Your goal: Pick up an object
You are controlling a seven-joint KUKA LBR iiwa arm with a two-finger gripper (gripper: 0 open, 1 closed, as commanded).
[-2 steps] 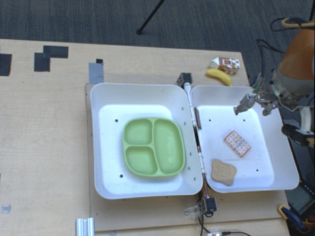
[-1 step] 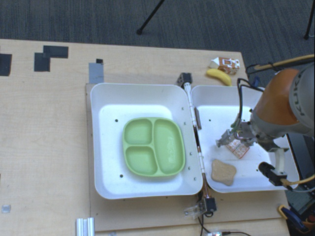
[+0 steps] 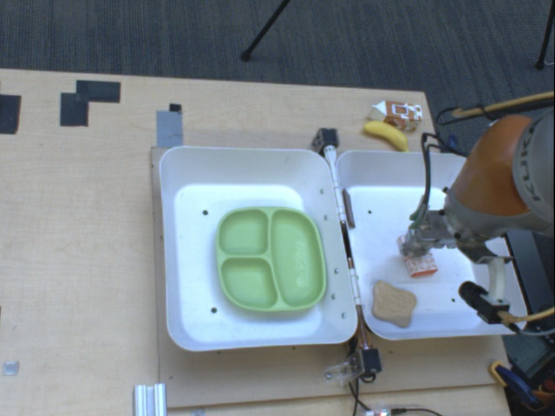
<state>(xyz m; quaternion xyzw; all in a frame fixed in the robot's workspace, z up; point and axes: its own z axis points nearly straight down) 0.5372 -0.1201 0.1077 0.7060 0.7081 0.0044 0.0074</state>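
Two shallow white bins (image 3: 260, 167) sit side by side. Nearest, a tan stone-like lump (image 3: 394, 304) lies just below the gripper (image 3: 422, 248), which sits directly over a small red-and-white packet (image 3: 422, 266); whether it pinches the packet I cannot tell. Farther left rests a green divided plastic plate (image 3: 270, 259).

A green tray (image 3: 270, 260) lies in the left bin (image 3: 186, 232). In the right bin (image 3: 381, 232), the end effector (image 3: 421, 248) is down on a small red-and-white packet (image 3: 422, 267). A tan lump (image 3: 393, 304) lies nearby.

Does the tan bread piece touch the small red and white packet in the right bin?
Apart. In the camera view, white bin floor separates the bread from the packet.
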